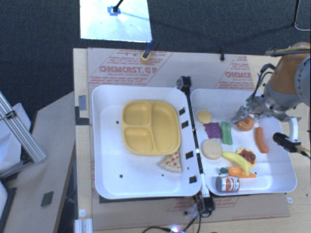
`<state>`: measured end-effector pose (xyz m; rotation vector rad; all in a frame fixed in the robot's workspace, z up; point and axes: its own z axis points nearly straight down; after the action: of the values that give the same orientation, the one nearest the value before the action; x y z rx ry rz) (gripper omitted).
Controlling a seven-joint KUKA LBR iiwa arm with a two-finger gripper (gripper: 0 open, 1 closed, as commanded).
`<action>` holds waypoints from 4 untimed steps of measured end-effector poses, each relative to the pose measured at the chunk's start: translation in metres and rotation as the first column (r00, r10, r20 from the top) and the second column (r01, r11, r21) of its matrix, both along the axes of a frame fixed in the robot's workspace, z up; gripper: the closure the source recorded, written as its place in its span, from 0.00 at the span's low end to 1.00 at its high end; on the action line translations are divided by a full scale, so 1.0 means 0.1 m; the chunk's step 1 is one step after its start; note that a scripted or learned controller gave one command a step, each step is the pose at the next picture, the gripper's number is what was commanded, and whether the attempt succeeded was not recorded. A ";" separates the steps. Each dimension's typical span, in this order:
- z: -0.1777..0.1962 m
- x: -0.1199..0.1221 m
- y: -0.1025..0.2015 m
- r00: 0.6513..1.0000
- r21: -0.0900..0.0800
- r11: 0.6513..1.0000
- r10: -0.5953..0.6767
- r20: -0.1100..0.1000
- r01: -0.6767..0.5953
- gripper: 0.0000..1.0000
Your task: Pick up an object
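Nearest the camera, a small red-and-white tin can (pixel 227 184) lies on its side at the front edge of the right white bin (pixel 281 178). Just behind the can lie an orange toy carrot (pixel 239 172) and a yellow toy banana (pixel 237 160), the banana touching a small pizza-like piece with red topping (pixel 248 155). Further back from the can sit a round beige cookie-like disc (pixel 212 148), a purple bunch of toy grapes (pixel 212 129), a green oblong piece (pixel 226 132) beside the grapes, and a small pale yellow round piece (pixel 204 116). To the right of the can and further back lies an orange-red toy sausage (pixel 261 139).

An orange ring-shaped doughnut-like toy (pixel 245 124) rests in the back of this bin, and the pincer (pixel 243 114) sits right at it; whether its fingers are apart or closed I cannot tell.

Left of the can, the left white bin (pixel 107 178) holds a yellow three-compartment plastic plate (pixel 149 127), with a toy pizza slice (pixel 172 162) by the plate's near corner. Both bins stand on the bench (pixel 121 64).
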<state>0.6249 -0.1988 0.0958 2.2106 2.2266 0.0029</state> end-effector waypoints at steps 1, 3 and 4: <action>0.50 -0.08 -0.01 1.000 0.000 1.000 -0.006 0.002 0.006 1.00; 1.32 -0.01 -0.05 1.000 0.000 1.000 -0.002 0.002 0.002 1.00; 1.41 -0.01 0.45 1.000 0.002 1.000 0.002 -0.001 -0.002 1.00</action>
<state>0.6238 -0.1538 0.2372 2.2100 2.2303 0.0044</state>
